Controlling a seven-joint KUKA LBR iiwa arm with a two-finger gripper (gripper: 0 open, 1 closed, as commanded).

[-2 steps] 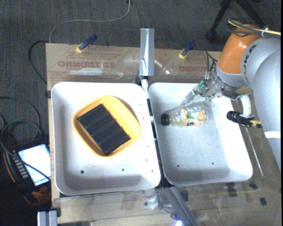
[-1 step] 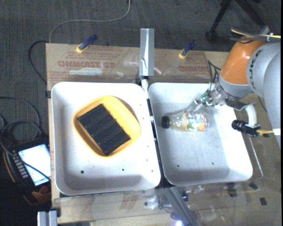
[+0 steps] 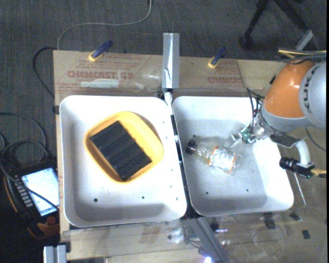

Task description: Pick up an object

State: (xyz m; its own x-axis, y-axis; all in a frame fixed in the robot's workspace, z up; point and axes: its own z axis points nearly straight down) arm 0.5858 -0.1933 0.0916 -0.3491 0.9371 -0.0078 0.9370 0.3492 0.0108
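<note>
One bottle (image 3: 215, 156) lies in the right bin (image 3: 268, 199). At its two o'clock hovers the gripper (image 3: 247, 136), finger state impossible to tell. Approach stage, I judge; next comes lowering over the bottle.

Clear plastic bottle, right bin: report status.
End effector over right white bin, beside bottle. Clear plastic bottle with dark cap lying flat, not gripped. Nothing in the way.

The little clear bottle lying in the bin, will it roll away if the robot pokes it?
Probably: the bottle lies on its side and looks round. It seems clear plastic, so likely light and slippery for the gripper.
</note>
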